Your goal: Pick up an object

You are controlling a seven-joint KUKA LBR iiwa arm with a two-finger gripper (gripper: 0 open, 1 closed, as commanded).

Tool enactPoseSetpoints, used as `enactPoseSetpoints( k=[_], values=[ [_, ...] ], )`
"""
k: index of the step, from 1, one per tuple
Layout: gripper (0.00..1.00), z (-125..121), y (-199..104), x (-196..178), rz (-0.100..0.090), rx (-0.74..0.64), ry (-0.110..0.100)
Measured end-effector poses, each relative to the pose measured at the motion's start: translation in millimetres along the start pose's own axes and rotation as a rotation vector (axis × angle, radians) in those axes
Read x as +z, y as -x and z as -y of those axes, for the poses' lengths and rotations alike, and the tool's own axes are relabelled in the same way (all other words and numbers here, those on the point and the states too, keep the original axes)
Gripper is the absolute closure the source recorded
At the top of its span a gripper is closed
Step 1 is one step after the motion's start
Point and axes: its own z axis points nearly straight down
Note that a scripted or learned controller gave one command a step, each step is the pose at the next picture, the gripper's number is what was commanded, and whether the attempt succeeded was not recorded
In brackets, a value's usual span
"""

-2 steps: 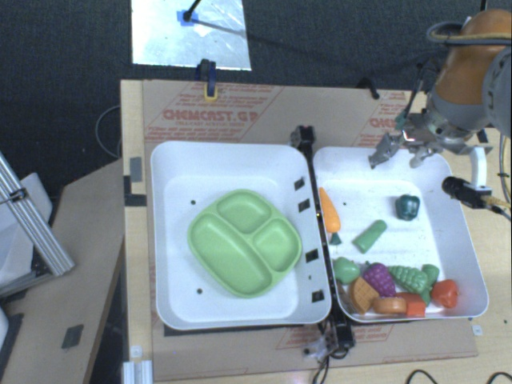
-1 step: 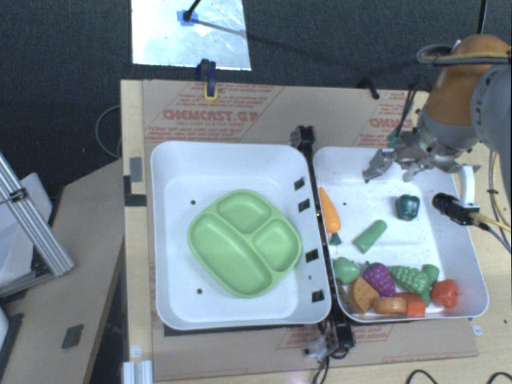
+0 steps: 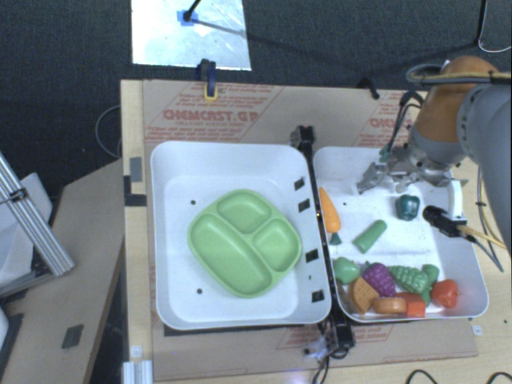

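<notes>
My gripper (image 3: 385, 183) hovers over the back of the right bin (image 3: 352, 162), open, with nothing between its fingers. Just in front of it and slightly right lies a dark teal toy (image 3: 408, 206), apart from the fingertips. A green cylinder piece (image 3: 370, 235) lies mid-bin, and an orange carrot (image 3: 328, 209) rests along the left wall. Heaped along the front wall are a green pepper (image 3: 346, 270), purple grapes (image 3: 380, 278), a bumpy green vegetable (image 3: 413, 278), a red tomato (image 3: 445, 293) and orange pieces (image 3: 390, 302).
The left bin (image 3: 176, 174) holds a light green divided plate (image 3: 244, 242). A black divider (image 3: 314, 214) separates the bins. The arm's grey and orange wrist (image 3: 452, 118) leans in from the right, over the right bin's back corner.
</notes>
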Motion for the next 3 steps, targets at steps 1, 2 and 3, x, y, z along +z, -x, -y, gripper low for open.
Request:
enactPoseSetpoints(
  k=[1,2,3],
  values=[
    [0.00,-1.0,-0.4,6.9,0.000,-0.001,0.002],
    [1.00,-2.2,-0.5,-4.9,0.000,-0.002,0.006],
    [1.00,-2.0,3.6,-69.6,0.001,0.001,0.009]
  ],
)
